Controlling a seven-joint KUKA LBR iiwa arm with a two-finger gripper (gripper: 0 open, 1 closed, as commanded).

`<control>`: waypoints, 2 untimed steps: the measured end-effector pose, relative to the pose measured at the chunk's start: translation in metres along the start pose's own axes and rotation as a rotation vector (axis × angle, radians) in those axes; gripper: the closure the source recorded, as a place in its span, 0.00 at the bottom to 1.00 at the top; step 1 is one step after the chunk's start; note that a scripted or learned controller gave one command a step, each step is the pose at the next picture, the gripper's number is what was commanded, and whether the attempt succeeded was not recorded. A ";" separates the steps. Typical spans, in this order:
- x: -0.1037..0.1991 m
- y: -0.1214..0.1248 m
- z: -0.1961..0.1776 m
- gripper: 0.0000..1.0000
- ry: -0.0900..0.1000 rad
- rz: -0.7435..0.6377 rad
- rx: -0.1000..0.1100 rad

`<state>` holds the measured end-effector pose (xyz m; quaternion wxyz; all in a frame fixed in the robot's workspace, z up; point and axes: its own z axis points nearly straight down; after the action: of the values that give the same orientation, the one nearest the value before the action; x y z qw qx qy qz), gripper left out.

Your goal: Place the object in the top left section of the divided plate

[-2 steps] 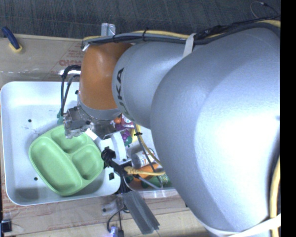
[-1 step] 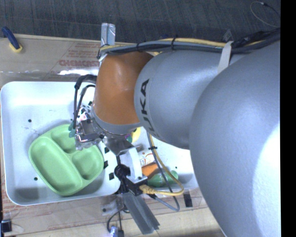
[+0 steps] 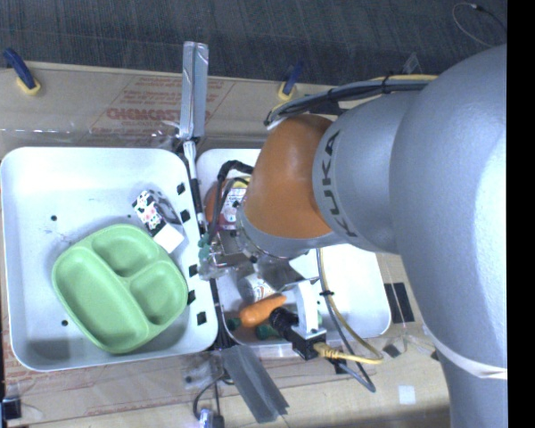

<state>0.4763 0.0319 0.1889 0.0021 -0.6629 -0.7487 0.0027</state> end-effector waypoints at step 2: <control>0.041 0.006 -0.024 1.00 -0.001 -0.247 -0.005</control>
<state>0.4772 0.0735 0.2133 0.0005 -0.5658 -0.8245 0.0011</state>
